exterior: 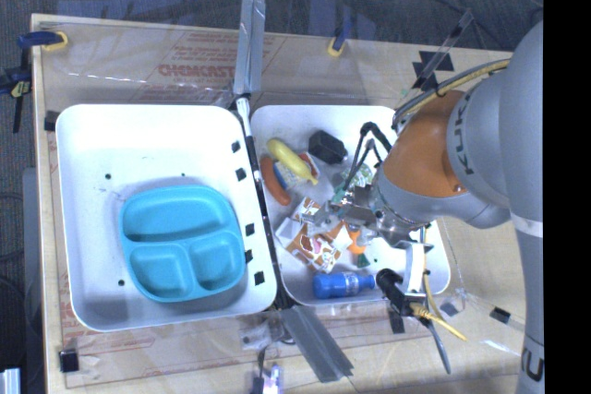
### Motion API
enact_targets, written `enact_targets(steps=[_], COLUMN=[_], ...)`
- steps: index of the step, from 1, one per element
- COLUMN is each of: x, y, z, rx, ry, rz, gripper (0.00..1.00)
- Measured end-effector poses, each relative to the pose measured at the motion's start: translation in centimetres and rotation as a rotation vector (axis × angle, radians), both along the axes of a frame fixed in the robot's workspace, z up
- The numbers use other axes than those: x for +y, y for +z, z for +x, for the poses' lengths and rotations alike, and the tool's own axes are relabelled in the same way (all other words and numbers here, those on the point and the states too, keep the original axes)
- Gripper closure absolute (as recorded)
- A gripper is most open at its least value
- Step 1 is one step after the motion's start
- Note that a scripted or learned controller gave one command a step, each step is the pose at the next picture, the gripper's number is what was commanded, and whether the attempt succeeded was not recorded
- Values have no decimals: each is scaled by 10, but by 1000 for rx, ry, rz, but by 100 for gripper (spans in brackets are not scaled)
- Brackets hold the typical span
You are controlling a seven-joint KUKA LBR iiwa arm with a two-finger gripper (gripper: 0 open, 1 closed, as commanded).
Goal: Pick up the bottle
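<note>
The bottle (343,283) is small and blue with a pale cap end, and it lies on its side near the front wall of the right bin (294,291). The grey arm with its orange band (420,157) reaches in from the right over this bin. Its gripper (358,215) hangs low above the heap of packets in the bin's middle, a short way behind the bottle and apart from it. Nothing can be seen held in it. The wrist hides the bin's right side.
The right bin also holds a yellow banana-shaped toy (292,161), an orange piece (274,180), a black block (326,146) and crumpled snack packets (319,244). A blue three-compartment tray (183,240) lies in the left bin (83,143). A metal divider (247,51) stands between the bins.
</note>
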State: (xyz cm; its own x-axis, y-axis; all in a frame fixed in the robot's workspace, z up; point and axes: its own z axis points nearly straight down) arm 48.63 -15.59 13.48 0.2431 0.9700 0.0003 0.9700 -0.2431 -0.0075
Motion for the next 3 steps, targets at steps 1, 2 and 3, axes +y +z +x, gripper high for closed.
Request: enact_targets(steps=[1, 2, 3], x=[53, 152, 188], y=[-25, 56, 139], z=[2, -9, -10], rx=[-48, -5, -3], ry=[112, 208, -186], rz=[-15, 0, -2], gripper=[0, 0, 0])
